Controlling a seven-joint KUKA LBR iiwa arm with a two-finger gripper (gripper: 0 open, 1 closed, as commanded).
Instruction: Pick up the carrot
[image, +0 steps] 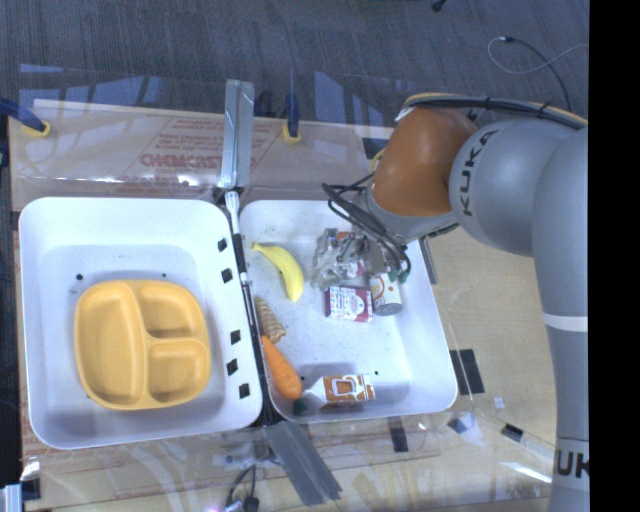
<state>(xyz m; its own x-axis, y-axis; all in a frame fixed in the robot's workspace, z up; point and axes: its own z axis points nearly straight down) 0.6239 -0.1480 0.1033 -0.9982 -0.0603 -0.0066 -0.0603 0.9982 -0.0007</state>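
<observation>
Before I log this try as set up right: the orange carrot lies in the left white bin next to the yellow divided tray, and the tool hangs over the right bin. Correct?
Not quite. The orange carrot lies in the right white bin, against its left wall, not beside the yellow divided tray, which sits in the left white bin. The camera view shows this. The tool does hang over the right bin.

tray (142, 342) in left bin (40, 300) | carrot (282, 370), banana (283, 268) in right bin (425, 340)
</observation>
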